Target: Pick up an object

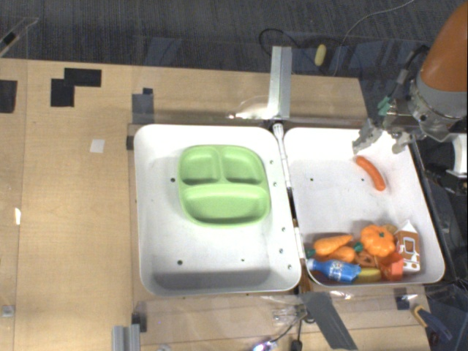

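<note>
Worktop point(73, 196) carries two white bins. Left bin point(157, 254) holds green divided plate point(223, 183). Right bin point(322, 196): toy pile point(365, 253) heaped at 6 o'clock, orange sausage point(371, 172) lying alone toward 1 o'clock. Gripper point(380, 139) hovers just above sausage, jaws spread wide, nothing between them. We judge sausage easiest target: we would centre jaws across its narrow width, turn wrist square to its slant, descend straight, close only once low.

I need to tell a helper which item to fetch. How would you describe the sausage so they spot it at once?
Look in the right-hand white bin. Near its far right corner, below the gripper, lies a small orange-red toy sausage, alone on bare floor, apart from the toy pile along the near edge.
</note>
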Tool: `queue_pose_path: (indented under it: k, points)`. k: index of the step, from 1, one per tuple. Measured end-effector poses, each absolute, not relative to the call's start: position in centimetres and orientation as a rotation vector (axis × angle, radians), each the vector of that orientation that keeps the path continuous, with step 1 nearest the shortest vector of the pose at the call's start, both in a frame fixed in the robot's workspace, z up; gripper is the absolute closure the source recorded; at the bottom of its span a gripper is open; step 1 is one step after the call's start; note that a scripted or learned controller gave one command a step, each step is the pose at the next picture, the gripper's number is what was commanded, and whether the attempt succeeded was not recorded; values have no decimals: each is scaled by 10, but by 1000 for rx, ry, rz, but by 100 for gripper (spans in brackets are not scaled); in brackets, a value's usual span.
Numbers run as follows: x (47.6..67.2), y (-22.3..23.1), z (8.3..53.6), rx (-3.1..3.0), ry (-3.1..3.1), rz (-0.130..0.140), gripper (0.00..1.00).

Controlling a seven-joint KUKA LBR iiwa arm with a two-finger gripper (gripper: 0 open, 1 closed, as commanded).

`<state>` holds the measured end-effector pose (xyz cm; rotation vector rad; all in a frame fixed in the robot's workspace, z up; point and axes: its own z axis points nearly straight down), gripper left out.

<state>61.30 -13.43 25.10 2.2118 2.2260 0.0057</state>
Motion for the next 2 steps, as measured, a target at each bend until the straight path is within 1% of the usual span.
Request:
queue_pose_path:
  k: [1, 2]
  points:
    - [613, -134, 251, 2212, 2226, 6, 0]
    - [631, -186, 167, 2059, 2367, 4, 0]
